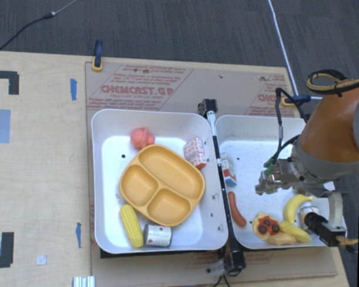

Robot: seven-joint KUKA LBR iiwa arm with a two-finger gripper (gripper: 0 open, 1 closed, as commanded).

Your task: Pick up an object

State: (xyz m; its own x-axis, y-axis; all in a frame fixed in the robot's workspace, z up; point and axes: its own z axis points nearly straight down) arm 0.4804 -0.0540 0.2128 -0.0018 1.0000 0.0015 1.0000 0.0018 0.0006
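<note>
The arm (336, 131) was a thick rounded orange band above a grey wrist section. Black cables looped beside it, with yellow-and-black hose coiled near its top. The tool (271, 183) was a small grey metal assembly with dark fittings. A white-and-black cylindrical part projected near the wrist.

Bare floor (249, 157) above hot dog (236, 209)
</note>
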